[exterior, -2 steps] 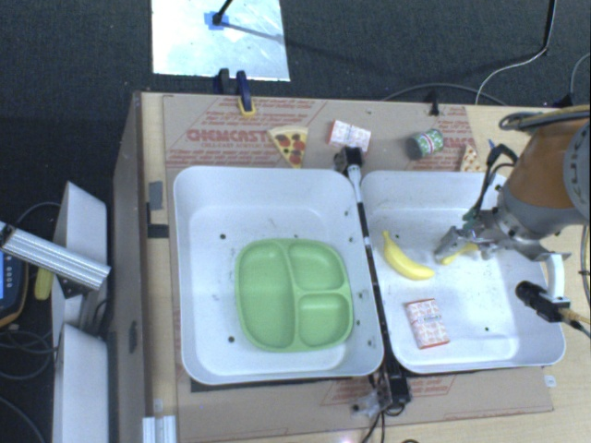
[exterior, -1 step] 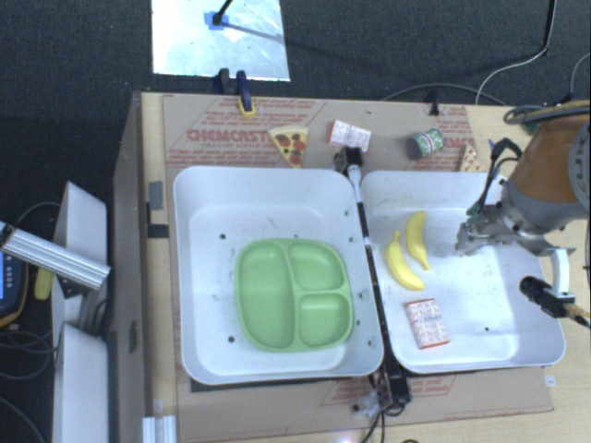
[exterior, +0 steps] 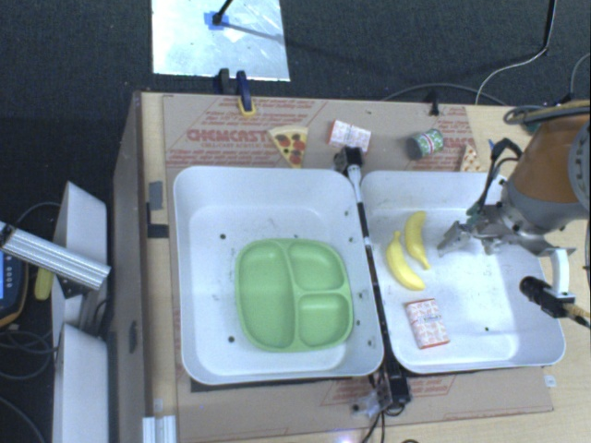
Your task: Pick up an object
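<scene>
Gripper (exterior: 459,237): over right white bin (exterior: 517,351), fingers spread apart, grasping nothing
Bananas: two yellow plastic bananas (exterior: 407,251) just left of fingertips
Left bin: green divided plate (exterior: 294,295)

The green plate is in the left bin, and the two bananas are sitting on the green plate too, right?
Not quite. The green plate is in the left bin, but the camera view shows the two bananas lying in the right bin, beside the gripper.

Two bananas (exterior: 409,250), one green plate (exterior: 294,294), one red-patterned packet (exterior: 427,323), two bins (exterior: 199,210).
</scene>
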Robot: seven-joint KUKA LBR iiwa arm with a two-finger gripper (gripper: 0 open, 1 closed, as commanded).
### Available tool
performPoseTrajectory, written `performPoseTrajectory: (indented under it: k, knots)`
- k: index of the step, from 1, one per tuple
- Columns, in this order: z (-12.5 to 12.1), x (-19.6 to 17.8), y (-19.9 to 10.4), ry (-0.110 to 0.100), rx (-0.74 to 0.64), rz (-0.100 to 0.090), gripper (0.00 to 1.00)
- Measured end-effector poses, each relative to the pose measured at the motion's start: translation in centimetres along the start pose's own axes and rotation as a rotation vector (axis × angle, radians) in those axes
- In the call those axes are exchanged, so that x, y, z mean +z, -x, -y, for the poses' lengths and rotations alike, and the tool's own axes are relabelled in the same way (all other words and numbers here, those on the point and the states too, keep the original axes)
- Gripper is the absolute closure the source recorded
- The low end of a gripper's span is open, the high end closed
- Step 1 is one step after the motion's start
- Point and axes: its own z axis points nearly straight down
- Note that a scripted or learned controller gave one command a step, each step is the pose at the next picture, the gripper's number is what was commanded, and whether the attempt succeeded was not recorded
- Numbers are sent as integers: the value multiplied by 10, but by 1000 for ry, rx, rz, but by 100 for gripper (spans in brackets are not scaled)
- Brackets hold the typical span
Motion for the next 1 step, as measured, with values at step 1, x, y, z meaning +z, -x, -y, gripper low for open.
performPoseTrajectory:
  k: [1]
  knots:
    - [-53,-10,-71,1,0,-2,0]
